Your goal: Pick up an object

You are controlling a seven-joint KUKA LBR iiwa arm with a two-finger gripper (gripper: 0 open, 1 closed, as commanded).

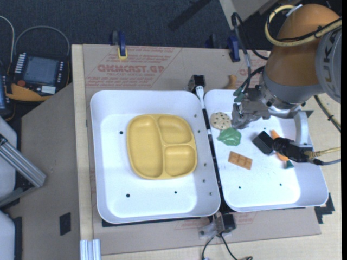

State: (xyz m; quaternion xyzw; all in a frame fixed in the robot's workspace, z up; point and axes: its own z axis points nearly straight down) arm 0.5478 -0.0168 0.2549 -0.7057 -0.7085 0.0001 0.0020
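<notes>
Gripper: the gripper [242, 118] hangs low in the right bin [260, 196], just above the green leafy toy [230, 137].
Jaws: I cannot tell if they are open or closed (the arm hides them).
Near the green toy: a round spotted cookie [219, 119] just behind it, a brown waffle piece [240, 160] just in front.
Far side of the green toy: a yellow divided plate [161, 145] in the left bin [146, 205].
What could go wrong: the cookie sits close, so the gripper may bump it, or the soft green toy may slip out.

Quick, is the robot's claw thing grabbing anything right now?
End effector: down in the right bin, just above the green object; whether it is open, closed or holding anything cannot be told from this view.
</notes>
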